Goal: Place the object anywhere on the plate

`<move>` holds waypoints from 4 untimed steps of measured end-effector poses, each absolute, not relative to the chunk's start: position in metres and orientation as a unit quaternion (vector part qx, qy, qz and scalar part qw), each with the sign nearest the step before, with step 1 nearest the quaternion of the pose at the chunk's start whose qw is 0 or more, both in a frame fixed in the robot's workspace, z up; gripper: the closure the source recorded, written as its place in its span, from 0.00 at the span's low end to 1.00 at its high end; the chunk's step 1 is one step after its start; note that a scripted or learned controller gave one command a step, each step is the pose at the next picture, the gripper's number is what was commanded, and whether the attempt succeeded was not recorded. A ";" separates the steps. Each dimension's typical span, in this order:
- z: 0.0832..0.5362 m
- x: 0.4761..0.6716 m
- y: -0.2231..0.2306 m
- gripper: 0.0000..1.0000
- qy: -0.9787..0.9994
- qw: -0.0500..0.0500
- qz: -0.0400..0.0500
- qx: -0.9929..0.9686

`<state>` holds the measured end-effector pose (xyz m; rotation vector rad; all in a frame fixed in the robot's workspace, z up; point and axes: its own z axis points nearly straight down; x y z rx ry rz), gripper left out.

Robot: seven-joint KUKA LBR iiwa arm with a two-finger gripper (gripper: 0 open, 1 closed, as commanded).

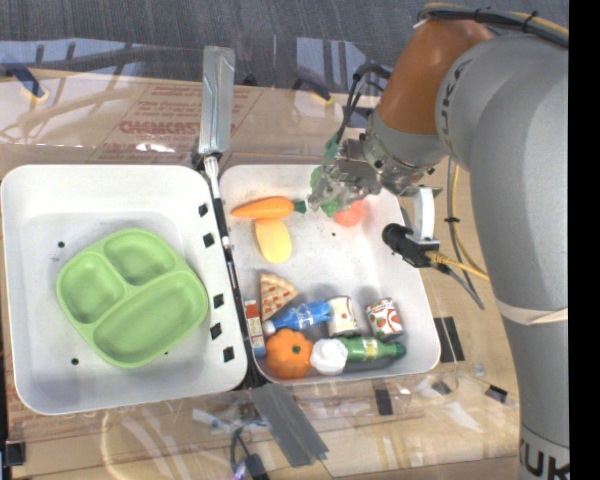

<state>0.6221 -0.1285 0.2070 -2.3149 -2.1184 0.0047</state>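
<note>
**Camera view: gripper low at back of right bin, over a red-pink item**

Camera view entry. We find the two-finger gripper (335, 190) low in the far part of the right white bin (420, 308). Finger spread: we cannot tell; wrist hardware masks the tips. A small rounded red-pink object (351, 214) lies touching or just under the tips, on their near side, partly hidden. No long axis readable. We judge it the likely target; grasp unconfirmed. The green three-compartment plastic plate (130, 293) sits well apart, far left of the fingers, in the left white bin (20, 268). An orange toy carrot (262, 208) lies just left of the fingers, long axis left-right.
</note>
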 end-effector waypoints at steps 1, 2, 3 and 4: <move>0.149 0.647 -0.118 1.00 -0.650 0.003 0.003 -0.760; 0.192 0.657 -0.022 1.00 -0.631 0.001 0.000 -0.776; 0.191 0.589 0.036 1.00 -0.703 0.002 0.002 -0.711; 0.191 0.589 0.035 0.00 -0.703 0.002 0.002 -0.712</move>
